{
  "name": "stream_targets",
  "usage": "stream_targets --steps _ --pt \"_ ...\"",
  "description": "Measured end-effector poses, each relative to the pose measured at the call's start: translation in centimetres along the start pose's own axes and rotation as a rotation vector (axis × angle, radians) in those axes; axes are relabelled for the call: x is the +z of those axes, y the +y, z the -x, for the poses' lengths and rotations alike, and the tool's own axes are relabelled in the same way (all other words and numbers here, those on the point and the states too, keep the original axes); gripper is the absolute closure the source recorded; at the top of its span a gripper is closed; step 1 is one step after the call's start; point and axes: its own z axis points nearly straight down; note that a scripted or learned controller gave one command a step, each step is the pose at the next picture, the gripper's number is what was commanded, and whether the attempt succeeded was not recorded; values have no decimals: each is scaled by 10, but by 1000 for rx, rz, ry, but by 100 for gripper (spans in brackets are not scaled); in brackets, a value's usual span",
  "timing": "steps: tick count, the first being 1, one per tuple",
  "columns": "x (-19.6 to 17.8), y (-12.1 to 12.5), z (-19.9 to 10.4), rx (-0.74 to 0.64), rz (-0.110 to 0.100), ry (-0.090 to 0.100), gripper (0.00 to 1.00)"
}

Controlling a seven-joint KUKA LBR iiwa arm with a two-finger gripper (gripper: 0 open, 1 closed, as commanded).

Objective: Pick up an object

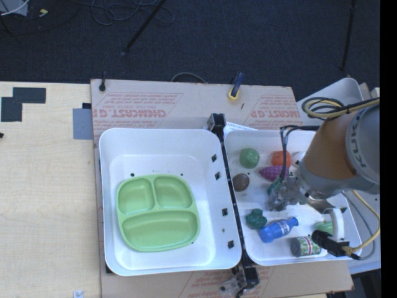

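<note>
Hovering low in the right bin (310, 256), your jaws (280, 196) are in approach; their opening cannot be told. The blue bottle (277, 229) lies toward the bin's front edge; descend squarely.

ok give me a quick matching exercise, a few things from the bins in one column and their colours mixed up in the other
Things:
1. divided plate
2. bottle
3. ball
4. round object beside the divider

Colours:
A. blue
B. brown
C. light green
D. darker green

Pairs: 1-C, 2-A, 3-D, 4-B
</note>
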Motion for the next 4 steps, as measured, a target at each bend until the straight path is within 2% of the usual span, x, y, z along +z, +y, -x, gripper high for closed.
stream_targets --steps 1,2,3,4 --pt "-43 0 -4 -10 5 -1 100" --pt "-98 5 7 -11 8 -3 100" --pt "-132 6 7 -12 6 -2 100" --pt "-141 6 -46 -16 3 0 100"
